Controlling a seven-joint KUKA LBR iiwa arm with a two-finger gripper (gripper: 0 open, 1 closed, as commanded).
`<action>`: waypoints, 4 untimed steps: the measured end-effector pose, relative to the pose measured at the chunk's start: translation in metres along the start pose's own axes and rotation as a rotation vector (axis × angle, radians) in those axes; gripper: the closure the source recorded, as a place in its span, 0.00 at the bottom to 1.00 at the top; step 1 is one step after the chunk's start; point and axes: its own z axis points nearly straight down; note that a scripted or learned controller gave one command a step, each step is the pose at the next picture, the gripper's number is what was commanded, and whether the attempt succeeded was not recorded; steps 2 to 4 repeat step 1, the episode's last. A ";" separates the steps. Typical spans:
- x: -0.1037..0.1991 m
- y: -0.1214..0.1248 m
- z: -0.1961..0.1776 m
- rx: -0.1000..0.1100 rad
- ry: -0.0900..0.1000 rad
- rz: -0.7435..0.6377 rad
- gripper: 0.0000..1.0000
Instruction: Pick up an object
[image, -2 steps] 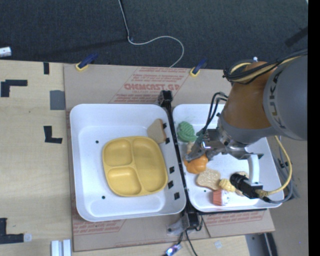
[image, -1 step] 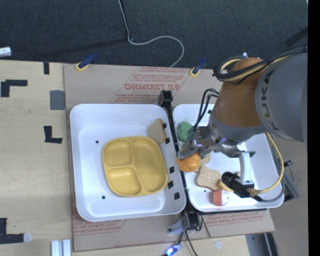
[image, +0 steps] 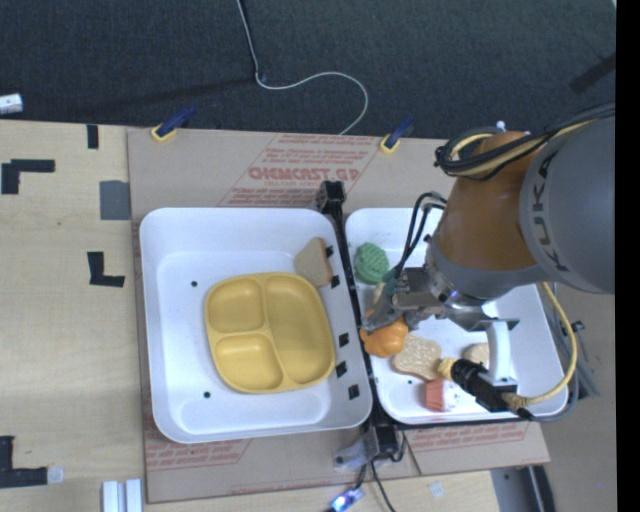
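My gripper (image: 386, 305) hangs low over the left side of the right bin (image: 470, 412), at the end of the grey and orange arm (image: 500, 215). Just below it lies an orange, rounded object (image: 386, 340), touching or nearly touching the gripper. A green, knobbly object (image: 372, 262) sits just above the gripper by the bin's left wall. A tan, bread-like piece (image: 417, 356) lies right of the orange object, with a red and white item (image: 437, 396) below it.
The left bin (image: 165, 330) holds a yellow divided plate (image: 268, 330) and a brown slice (image: 316, 265) leaning at its upper right. A black divider (image: 345, 290) runs between the bins. A yellow cable (image: 560, 375) loops over the right bin's lower right.
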 end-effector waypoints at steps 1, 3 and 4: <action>-0.007 0.004 -0.003 -0.003 0.001 -0.001 1.00; -0.007 0.004 -0.003 -0.003 0.001 -0.001 1.00; -0.007 0.004 -0.003 -0.003 0.001 -0.001 1.00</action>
